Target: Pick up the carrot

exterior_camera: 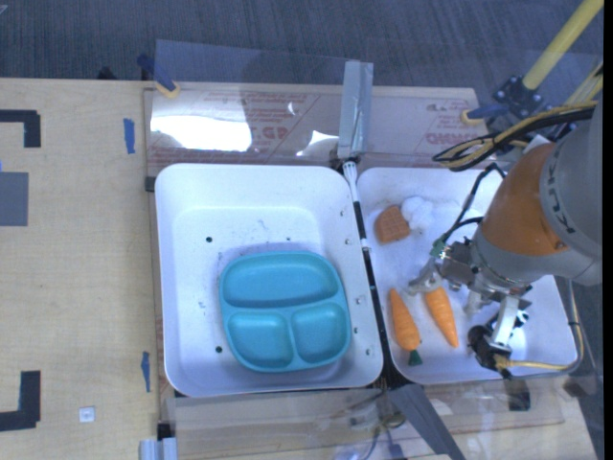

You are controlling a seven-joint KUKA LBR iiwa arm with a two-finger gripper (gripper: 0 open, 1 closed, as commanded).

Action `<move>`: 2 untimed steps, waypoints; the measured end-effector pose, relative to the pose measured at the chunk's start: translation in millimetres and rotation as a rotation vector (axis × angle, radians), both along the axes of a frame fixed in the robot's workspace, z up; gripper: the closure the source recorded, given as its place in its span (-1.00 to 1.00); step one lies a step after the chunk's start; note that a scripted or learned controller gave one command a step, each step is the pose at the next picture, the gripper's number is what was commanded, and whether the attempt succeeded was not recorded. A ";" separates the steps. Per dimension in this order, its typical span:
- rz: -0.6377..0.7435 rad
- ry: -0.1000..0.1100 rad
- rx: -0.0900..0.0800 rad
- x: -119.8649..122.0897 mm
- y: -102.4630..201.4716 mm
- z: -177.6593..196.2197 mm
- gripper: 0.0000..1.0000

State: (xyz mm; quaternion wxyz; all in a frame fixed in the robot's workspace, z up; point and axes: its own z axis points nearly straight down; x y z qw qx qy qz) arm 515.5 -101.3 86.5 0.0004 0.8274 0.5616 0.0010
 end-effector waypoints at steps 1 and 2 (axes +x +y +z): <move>-0.001 -0.001 -0.002 0.4 0.2 9.2 1.00; -0.001 -0.004 0.000 52.9 20.2 100.7 1.00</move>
